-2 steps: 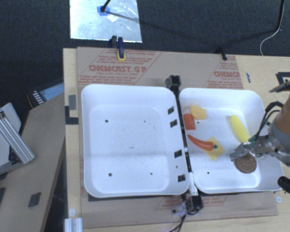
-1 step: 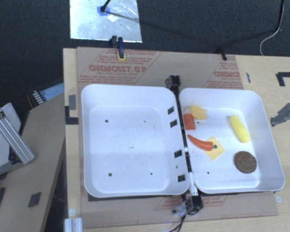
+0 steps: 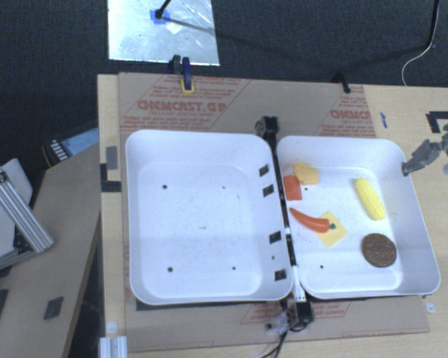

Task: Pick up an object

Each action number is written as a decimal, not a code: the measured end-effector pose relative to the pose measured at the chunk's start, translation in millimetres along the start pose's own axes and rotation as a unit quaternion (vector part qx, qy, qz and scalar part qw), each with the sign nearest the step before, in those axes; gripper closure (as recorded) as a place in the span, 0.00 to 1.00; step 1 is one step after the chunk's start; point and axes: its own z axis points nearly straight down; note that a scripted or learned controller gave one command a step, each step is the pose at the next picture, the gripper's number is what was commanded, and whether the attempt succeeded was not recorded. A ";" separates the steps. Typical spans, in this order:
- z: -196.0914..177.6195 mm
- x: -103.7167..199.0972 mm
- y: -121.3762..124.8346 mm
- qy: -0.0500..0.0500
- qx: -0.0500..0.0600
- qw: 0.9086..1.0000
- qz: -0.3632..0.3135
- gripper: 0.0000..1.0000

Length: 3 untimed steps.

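Note:
The right bin (image 3: pixel 414 200) holds several toy foods. A yellow corn cob (image 3: pixel 369 198) lies toward its back right. A round brown patty (image 3: pixel 378 250) sits near the front right. A red chili pepper (image 3: pixel 309 218) rests partly on a flat yellow cheese slice (image 3: pixel 334 233). By the divider stands an orange-red block (image 3: pixel 292 188), with a small yellow chunk (image 3: pixel 307 173) just behind it. My gripper (image 3: pixel 420 159) hangs at the view's right edge, over the right bin's back right rim, apart from every object.
The left bin (image 3: pixel 201 215) lies beside the right one, joined by black clips (image 3: pixel 272 192) along the shared edge. Both rest on a cardboard sheet (image 3: pixel 201 99). A shiny foil square (image 3: pixel 163 19) lies on the dark floor behind. A cable (image 3: pixel 433 21) hangs at the back right.

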 end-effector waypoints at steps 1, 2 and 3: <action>-62.0 -0.8 -59.5 0.000 -0.001 1.000 0.003 0.00; -19.6 0.4 -14.0 0.001 0.001 1.000 0.000 0.00; -66.0 -0.6 -58.9 0.000 -0.001 1.000 0.003 0.00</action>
